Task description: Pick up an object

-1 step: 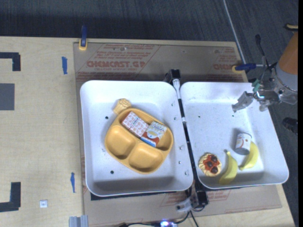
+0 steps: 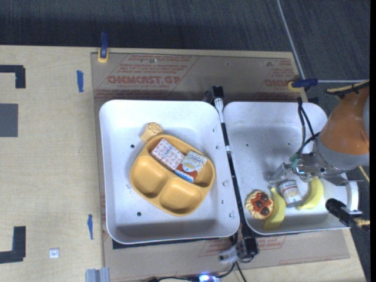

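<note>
Arm enters from right, hand (image 2: 289,170) low in right bin (image 2: 258,122) just above a small white jar (image 2: 289,190) lying among yellow bananas (image 2: 311,195) beside a pastry (image 2: 260,202); grip state cannot be told; yellow divided tray (image 2: 167,184) in left bin (image 2: 117,157).

even overhead light, slightly soft focus
</note>
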